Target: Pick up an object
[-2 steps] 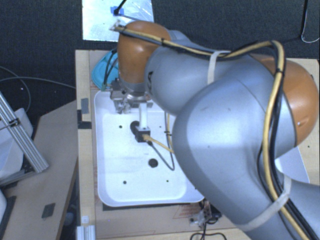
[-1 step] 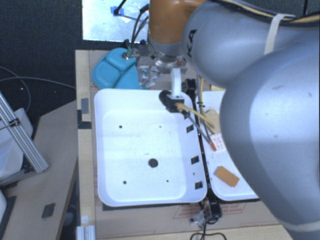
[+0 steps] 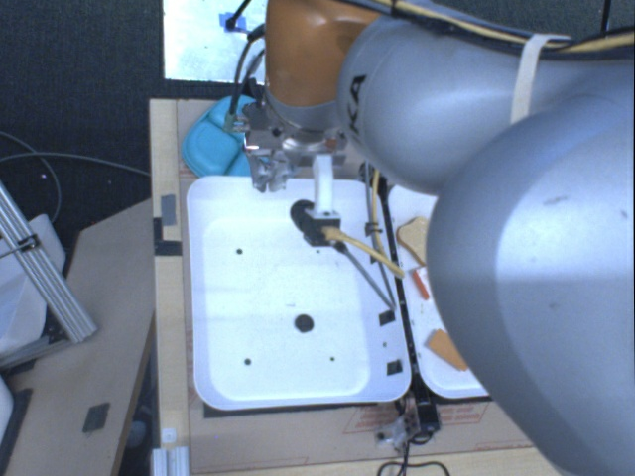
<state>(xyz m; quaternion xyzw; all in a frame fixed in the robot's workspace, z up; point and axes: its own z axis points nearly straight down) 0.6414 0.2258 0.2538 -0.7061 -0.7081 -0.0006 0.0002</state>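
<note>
My gripper (image 3: 267, 175) hangs over the far edge of the left bin (image 3: 223, 365), near its back left corner. A light blue object (image 3: 210, 143) lies just behind that bin's rim, to the left of the gripper and close to it. A small round black thing (image 3: 304, 323) rests on the left bin's floor, well in front of the gripper. In the right bin (image 3: 451, 390) I see a tan piece (image 3: 412, 236), a thin red-orange piece (image 3: 421, 286) and an orange-brown piece (image 3: 446, 350), each partly hidden by the arm.
The big grey arm (image 3: 496, 167) covers most of the right bin. A yellow cable (image 3: 369, 254) and a thin rod slant across the left bin's right side. A pale panel (image 3: 203, 23) stands behind the bench.
</note>
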